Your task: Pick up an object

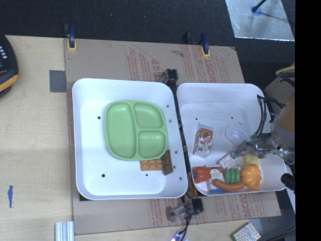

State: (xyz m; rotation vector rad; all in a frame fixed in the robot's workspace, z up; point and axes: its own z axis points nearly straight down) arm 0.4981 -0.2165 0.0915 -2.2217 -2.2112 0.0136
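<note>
Grey gripper (pixel 246 148), finger state impossible to tell, hovers over crowded toy food in the right white bin (pixel 215 92); neighbours could spoil the grasp.

One fixed camera looks down at a slant from above the table (pixel 35 134), far enough back to frame both white bins (pixel 80 134) side by side.

This looks like a robotics lab: two white bins (pixel 125 190) sit on a cardboard sheet (pixel 150 59) held to the wooden bench (pixel 30 149) by blue-handled clamps (pixel 70 37), with dark carpet (pixel 125 9) beyond and cables trailing at the bench's front.
</note>
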